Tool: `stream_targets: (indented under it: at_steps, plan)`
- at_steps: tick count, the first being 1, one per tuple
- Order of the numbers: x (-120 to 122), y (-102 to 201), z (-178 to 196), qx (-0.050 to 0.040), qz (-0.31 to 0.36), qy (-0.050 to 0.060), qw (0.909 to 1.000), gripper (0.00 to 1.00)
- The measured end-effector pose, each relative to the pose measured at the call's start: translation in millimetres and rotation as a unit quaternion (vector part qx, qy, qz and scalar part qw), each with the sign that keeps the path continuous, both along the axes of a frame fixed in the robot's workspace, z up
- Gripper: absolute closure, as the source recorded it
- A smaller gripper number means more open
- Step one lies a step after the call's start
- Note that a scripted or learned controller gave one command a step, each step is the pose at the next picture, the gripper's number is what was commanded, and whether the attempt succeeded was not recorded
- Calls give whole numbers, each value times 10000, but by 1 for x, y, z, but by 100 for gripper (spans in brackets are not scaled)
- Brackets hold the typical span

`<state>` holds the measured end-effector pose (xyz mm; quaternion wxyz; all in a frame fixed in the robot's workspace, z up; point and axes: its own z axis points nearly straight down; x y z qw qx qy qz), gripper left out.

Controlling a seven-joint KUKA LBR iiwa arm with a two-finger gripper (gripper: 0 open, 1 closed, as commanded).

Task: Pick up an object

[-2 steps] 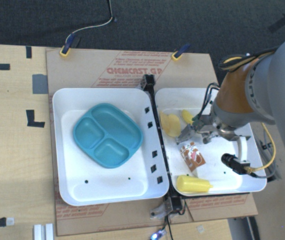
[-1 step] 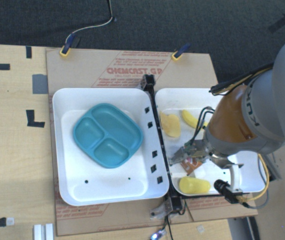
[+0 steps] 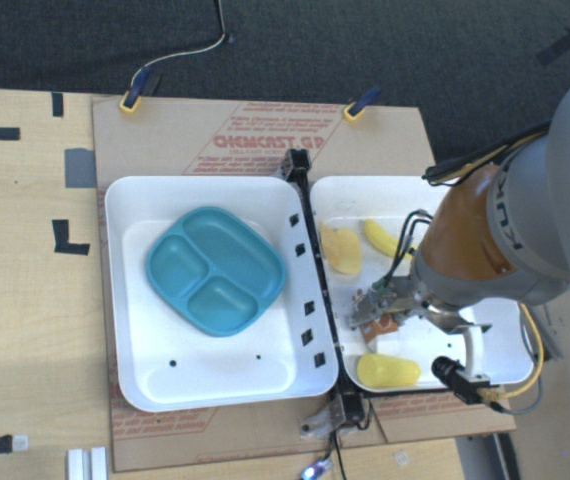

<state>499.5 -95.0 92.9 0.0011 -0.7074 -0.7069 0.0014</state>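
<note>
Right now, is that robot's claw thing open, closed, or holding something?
End effector: down in the right bin among the yellow pieces; whether it is open, closed or holding anything cannot be told from this view.

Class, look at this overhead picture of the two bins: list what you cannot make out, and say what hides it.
1. The hand: its fingers are small and cluttered in the camera view, so open or shut is unclear.
2. The small orange-brown object under the hand: too small and partly covered to identify.
3. The right bin: the grey and orange arm covers much of its right side.
4. The arm itself: cut off by the right edge.
</note>
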Motion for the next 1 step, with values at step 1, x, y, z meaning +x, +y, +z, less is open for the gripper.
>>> stream_targets:
  at_steps: [1]
  plan:
    - [79, 27, 96, -2, 36, -69, 10000, 100]
